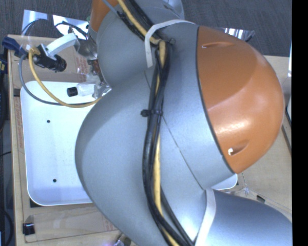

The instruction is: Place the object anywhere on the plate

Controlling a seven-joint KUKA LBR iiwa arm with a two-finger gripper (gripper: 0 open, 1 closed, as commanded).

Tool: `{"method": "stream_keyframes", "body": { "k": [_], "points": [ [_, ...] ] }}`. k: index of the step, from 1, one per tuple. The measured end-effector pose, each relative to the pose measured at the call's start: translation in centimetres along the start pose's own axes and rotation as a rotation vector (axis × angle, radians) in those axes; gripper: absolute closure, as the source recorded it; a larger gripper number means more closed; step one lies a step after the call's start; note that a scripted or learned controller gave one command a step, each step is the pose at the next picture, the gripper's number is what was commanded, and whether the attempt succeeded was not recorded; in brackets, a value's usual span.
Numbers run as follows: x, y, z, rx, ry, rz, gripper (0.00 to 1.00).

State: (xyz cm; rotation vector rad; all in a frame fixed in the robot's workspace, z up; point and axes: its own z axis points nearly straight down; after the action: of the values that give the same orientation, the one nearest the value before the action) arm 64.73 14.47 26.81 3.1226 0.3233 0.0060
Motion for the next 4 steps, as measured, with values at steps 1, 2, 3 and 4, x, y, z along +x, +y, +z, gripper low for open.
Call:
{"method": "stream_keyframes", "body": {
  "k": [1, 2, 3, 4],
  "points": [
    [0.0, -0.8, 5.6, 0.001, -0.009, -0.007, 1.0],
    [0.1, -0.8, 5.5, 0.001, -0.007, -0.008, 0.0],
    [-3.4, 5.1, -7.9, 0.007, -0.006, -0.226, 0.0],
    [-3.4, 4.7, -8.5, 0.012, -0.016, -0.235, 1.0]
  ]
}}
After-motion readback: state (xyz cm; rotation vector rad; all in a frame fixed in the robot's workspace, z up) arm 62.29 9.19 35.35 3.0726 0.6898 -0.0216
